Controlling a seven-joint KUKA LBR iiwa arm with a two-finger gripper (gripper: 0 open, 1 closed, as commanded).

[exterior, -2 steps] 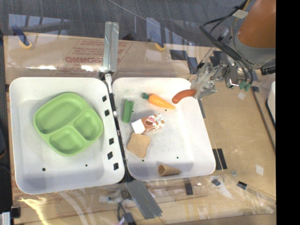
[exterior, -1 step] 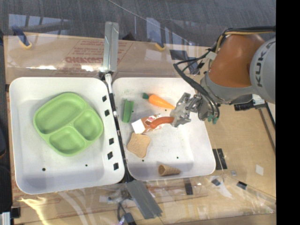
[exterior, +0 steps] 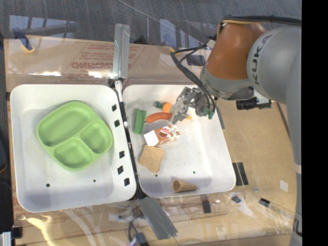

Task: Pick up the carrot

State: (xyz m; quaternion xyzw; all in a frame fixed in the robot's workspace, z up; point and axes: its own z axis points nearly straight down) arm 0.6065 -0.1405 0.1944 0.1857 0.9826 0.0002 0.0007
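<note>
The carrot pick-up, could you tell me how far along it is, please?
Done: the gripper has reached the right bin, low beside the carrot. In hand: nothing visibly; the carrot lies on the bin floor. Left: grasp and lift it.

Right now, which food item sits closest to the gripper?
The carrot, orange with a green top, just left of the gripper; the hot dog lies nearly as close.

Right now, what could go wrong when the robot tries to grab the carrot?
The carrot lies close to the hot dog in the right bin, so the gripper might pinch or push the hot dog instead. The carrot also sits partly behind the gripper, so a grab could slip off it.
</note>
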